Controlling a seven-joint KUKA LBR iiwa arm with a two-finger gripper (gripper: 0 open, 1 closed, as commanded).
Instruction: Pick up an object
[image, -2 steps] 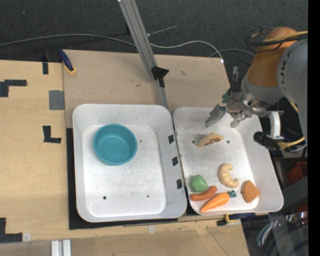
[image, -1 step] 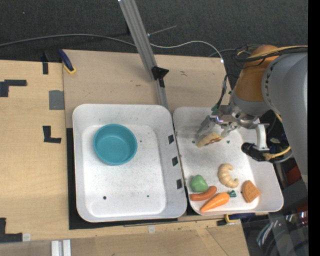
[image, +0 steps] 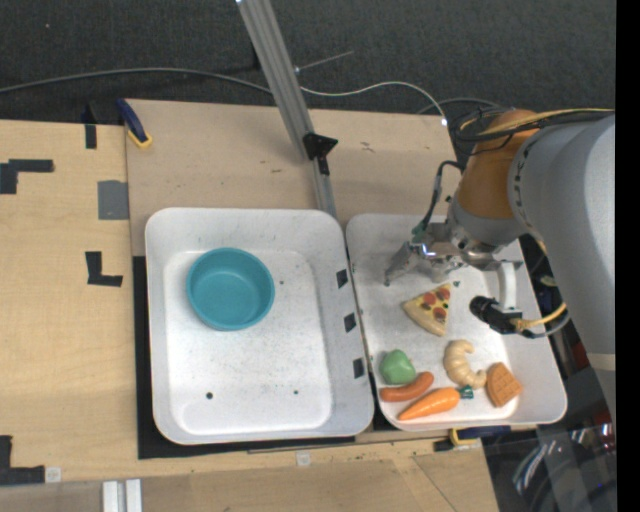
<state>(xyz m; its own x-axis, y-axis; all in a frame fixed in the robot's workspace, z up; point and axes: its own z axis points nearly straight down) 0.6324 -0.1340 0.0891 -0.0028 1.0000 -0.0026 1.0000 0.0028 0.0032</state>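
Over the right bin (image: 380, 240), the tool (image: 408, 262) hangs near the upper left part, its dark fingers spread apart with nothing between them. Just below and right of it lies a toy pizza slice (image: 430, 309), apart from the fingertips. Farther toward the bin's near edge sit a green toy pepper (image: 397, 366), a red sausage (image: 407, 387) touching an orange carrot (image: 430, 403), a pale croissant (image: 461, 362) and a brown waffle-like piece (image: 502, 384), all well apart from the tool. Across the divide, the left bin (image: 180, 400) holds a teal bowl (image: 231, 288), upright on the wooden table (image: 60, 330)
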